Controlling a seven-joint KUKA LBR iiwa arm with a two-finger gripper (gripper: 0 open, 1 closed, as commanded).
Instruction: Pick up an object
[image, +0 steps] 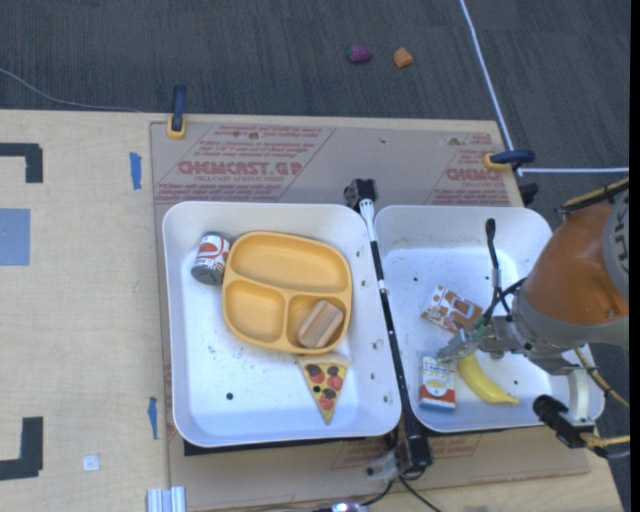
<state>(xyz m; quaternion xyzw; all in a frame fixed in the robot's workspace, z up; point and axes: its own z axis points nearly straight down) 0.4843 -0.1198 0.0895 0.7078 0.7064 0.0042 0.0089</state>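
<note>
In the right bin (420, 250) lie a yellow banana (484, 381), a small red and white carton (437, 384) and a brown and white snack packet (452, 310). My gripper (464, 346) hangs low over this bin, just above the banana's upper end and right of the carton. Its grey fingers (455, 352) point left and nothing shows between them. The left bin (190, 340) holds a yellow divided plate (270, 268) with a piece of bread (320, 323) in one compartment, a toy pizza slice (326, 386) and a small can (209, 258).
The arm's orange band (580, 270) and grey wrist cover the right bin's right side. A black cable (492, 255) runs down to the gripper. A black divider bar (380, 300) runs between the bins. Blue clamps (178, 108) sit on the cardboard sheet behind.
</note>
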